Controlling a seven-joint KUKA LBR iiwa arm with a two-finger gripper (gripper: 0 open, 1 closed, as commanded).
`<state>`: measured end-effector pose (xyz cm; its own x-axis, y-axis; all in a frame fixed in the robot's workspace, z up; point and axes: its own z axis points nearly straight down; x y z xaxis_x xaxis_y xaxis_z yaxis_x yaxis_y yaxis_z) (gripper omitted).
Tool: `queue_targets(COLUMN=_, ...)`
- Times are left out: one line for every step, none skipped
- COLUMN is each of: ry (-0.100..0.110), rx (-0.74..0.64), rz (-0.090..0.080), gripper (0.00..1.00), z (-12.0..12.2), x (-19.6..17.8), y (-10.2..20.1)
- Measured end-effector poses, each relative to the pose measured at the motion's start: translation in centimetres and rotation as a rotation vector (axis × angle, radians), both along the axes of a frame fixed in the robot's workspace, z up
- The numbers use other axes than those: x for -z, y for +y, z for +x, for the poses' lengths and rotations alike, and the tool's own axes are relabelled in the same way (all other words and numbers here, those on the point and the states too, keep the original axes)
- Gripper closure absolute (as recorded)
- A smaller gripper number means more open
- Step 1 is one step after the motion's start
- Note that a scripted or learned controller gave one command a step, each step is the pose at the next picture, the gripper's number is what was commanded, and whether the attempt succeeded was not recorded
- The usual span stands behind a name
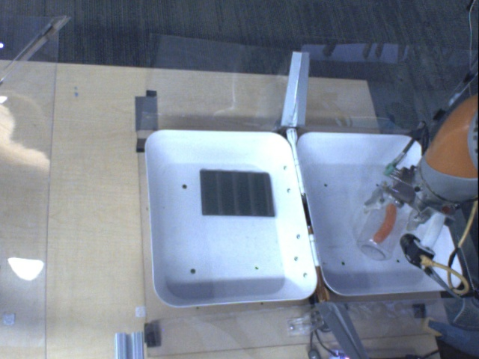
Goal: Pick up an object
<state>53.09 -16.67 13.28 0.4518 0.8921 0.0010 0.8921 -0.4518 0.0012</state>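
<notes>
Orange object (385,224) lies blurred under the pincer (391,200) — fingers' state cannot be told — right bin (337,200).

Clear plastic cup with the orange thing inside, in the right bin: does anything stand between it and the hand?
Nothing visible does. The hand hangs right above the clear plastic cup in the right white bin.

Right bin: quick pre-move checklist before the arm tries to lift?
1. Target present: clear plastic cup lying in the right white bin, with an orange stick-like item at it: ok.
2. Tool over the cup: ok.
3. Cup seated between fingers: cannot tell.
4. Cup clear of bin walls: ok.
5. Yellow cable clear of the cup: ok.
6. Left white bin with dark rectangular pad outside the path: ok.
</notes>
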Motion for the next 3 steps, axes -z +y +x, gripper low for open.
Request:
queue_targets(ry=-0.001, rx=0.013, rz=-0.001, gripper=0.0, z=0.4, x=0.3, y=0.0)
queue_targets(ry=-0.003, rx=0.004, rz=-0.001, gripper=1.0, z=0.5, x=-0.7, y=0.1)
queue_targets(ry=-0.004, rx=-0.01, rz=-0.001, gripper=1.0, z=4.2, x=-9.8, y=7.6)
